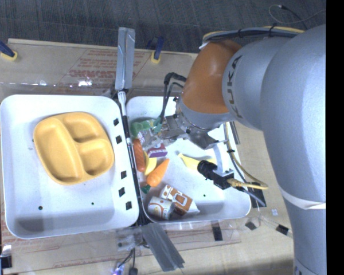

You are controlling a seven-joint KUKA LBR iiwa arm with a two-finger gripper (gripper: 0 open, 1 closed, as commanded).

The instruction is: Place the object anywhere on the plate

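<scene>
Camera view: gripper (162, 129) low over toy food in right bin (235, 208), grip state unclear; yellow divided plate (73, 146) in left bin (23, 211)

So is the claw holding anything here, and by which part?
Cannot be told: the claw sits low over the toy food pile in the right bin, its tips masked by the wrist.

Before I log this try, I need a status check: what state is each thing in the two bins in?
Plate: upright in the left bin, nothing on it.
Carrot: lying in the right bin, off the plate.
Carton: tipped on its side by the near wall.
Yellow wedge: flat on the bin floor.
Arm: low over the right bin's far end.
</scene>
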